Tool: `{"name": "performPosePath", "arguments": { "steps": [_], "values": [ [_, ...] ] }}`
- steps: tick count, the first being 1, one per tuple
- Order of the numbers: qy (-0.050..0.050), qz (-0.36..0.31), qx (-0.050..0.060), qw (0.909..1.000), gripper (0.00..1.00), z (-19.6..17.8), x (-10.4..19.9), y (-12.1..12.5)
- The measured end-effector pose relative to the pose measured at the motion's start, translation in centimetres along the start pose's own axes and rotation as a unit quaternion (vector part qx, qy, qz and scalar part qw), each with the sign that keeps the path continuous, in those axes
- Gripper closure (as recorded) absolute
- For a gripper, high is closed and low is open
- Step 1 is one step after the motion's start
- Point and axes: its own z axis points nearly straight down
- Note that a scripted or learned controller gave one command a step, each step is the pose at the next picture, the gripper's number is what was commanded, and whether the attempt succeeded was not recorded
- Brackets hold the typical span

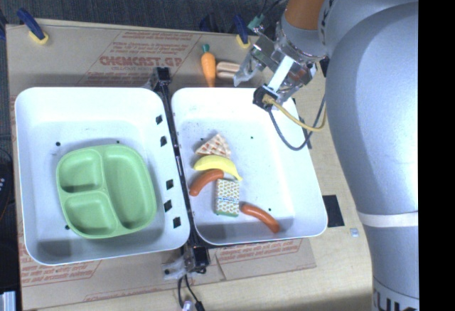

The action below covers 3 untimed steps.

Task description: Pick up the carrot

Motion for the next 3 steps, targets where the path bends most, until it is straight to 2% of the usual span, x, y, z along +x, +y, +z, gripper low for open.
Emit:
{"name": "performPosePath", "arguments": {
  "steps": [1,2,3],
  "values": [
    [0.000,0.228,0.001,0.9738,0.00,10.1,-6.7,3.9],
    [0.000,0.257,0.000,0.9665,0.00,16.0,-13.8,-1.0],
    [0.001,0.250,0.000,0.9681,0.00,15.9,-3.9,-3.3]
  ]
}}
